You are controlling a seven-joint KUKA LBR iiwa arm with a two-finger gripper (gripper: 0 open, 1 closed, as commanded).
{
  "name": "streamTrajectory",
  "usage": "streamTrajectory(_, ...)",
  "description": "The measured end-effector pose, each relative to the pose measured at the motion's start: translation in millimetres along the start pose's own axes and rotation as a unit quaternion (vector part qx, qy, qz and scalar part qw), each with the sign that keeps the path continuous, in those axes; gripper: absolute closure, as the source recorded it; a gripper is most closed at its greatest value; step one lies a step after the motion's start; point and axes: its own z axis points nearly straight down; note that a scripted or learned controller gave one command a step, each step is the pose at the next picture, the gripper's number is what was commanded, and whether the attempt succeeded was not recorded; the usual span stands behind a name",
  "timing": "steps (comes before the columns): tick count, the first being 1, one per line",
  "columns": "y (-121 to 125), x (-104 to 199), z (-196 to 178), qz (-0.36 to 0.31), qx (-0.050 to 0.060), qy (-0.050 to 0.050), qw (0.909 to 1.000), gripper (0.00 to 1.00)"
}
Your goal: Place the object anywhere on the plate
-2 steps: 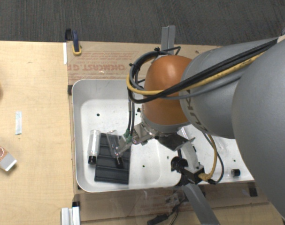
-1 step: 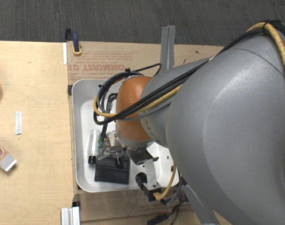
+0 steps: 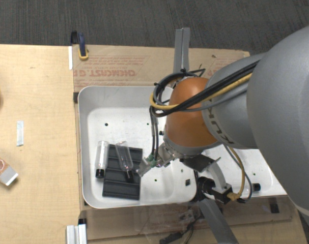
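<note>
Camera view: the arm (image 3: 235,111) covers the right of the white bin (image 3: 93,105). The black ridged block (image 3: 121,177) and the silver cylinder (image 3: 102,159) lie near-left, just left of the gripper (image 3: 149,164); whether its jaws are open or closed, I cannot tell.

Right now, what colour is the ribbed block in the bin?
Black ribbed block, clearest in the camera view.

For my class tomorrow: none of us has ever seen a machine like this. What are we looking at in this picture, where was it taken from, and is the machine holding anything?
One camera, fixed above a bench, looks down at a slant. The big grey shape with the orange band is a robot arm reaching in from the right; cables run along it. Below it sits a shallow white bin on a cardboard-covered bench. In the bin lie a black ribbed block, a silver tube with a black cap and a small clear item. The arm covers its own pincer, so whether anything is held cannot be told. A wrapped item lies on the bench at left.
</note>
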Motion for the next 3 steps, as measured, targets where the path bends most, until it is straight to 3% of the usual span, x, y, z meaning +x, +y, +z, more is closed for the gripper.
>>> streamTrajectory(1,28.9,51.7,49.6,0.074,0.0,0.0,0.9972,0.0)
streamTrajectory(2,44.6,70.2,45.3,-0.242,-0.006,-0.003,0.9703,0.0)
streamTrajectory(3,49.1,84.3,46.4,-0.039,-0.002,0.0,0.9992,0.0)
